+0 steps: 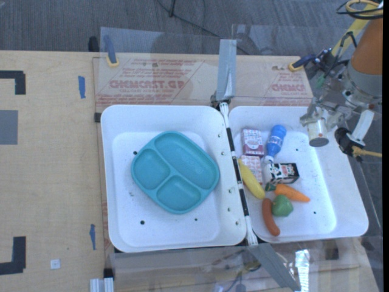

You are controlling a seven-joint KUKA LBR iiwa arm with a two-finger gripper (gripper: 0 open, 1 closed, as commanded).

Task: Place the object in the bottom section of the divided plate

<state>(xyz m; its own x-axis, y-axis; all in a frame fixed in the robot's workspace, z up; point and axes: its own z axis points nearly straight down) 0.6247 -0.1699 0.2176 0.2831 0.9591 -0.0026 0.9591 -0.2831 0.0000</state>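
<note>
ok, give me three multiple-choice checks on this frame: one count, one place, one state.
1. How many sections does the plate have?
A) two
B) four
C) three

2. Where does the banana lie?
A) on the plate
B) in the right bin
C) under the plate

3. How does the plate sit?
A) right side up
B) flipped over
C) standing on its edge

Answers:
1. C, since ridges split it into three hollows.
2. B, since it lies near that bin's left wall among the other food.
3. A, since the hollows face the camera.
</note>
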